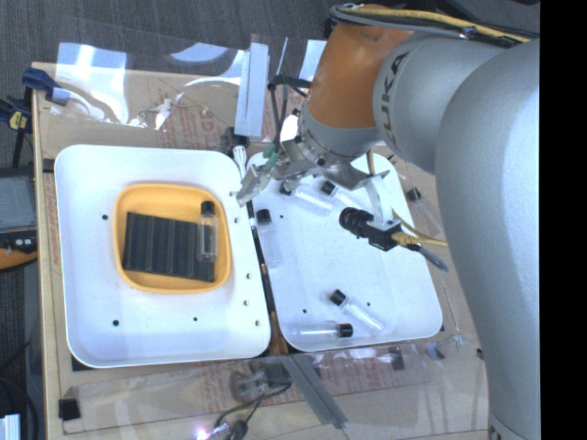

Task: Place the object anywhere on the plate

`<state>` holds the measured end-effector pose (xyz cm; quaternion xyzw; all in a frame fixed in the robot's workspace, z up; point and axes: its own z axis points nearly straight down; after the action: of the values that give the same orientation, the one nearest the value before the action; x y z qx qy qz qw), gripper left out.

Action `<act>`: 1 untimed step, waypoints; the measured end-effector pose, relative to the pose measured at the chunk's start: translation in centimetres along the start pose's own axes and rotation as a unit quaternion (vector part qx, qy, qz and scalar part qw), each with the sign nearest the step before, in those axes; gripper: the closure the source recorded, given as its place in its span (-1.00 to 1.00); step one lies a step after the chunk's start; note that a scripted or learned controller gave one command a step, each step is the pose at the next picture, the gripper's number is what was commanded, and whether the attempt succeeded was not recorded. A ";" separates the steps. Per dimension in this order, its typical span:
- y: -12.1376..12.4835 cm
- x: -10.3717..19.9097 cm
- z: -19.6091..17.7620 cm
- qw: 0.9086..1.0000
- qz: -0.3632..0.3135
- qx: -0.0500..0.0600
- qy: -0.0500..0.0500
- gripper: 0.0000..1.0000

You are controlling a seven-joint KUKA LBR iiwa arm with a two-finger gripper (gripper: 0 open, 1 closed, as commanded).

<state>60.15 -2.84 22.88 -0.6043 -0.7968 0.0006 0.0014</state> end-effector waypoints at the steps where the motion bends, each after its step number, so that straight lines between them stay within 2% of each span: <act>1: 0.5 -2.4 0.0 1.000 0.002 -0.001 -0.001 -1.00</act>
<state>61.30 -5.02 22.91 -0.6058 -0.7956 0.0004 0.0002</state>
